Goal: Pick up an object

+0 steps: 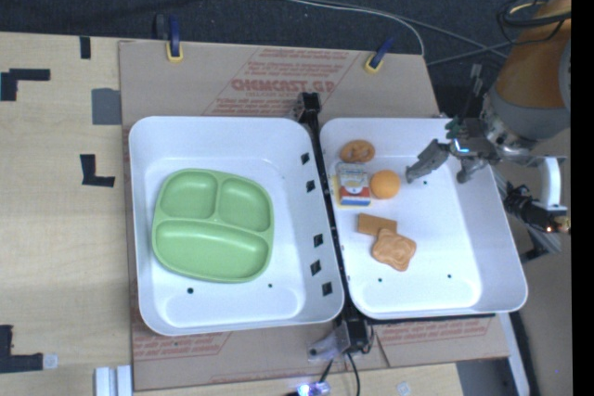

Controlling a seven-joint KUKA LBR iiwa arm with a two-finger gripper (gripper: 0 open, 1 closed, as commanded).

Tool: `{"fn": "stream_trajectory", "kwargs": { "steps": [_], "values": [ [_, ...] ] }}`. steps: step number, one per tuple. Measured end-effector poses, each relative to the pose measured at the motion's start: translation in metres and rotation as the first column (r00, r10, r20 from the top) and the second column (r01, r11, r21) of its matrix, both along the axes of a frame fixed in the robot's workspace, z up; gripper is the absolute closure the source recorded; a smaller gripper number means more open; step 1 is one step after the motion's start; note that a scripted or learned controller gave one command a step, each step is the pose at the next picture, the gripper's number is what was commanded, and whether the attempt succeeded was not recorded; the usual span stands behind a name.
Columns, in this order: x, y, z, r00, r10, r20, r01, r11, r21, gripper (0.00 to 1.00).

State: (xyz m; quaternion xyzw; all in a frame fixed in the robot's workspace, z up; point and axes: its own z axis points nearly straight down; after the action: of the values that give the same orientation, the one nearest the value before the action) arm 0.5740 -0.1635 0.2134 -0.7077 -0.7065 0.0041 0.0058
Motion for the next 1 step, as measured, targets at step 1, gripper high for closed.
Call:
{"fn": "stream_trajectory", "kwargs": {
  "steps": [1],
  "values": [
    [0.0029, 0.0004, 0.0068, 1.000, 0.003, 0.013, -0.003, 1.000, -0.002, 0.00]
  ]
}}
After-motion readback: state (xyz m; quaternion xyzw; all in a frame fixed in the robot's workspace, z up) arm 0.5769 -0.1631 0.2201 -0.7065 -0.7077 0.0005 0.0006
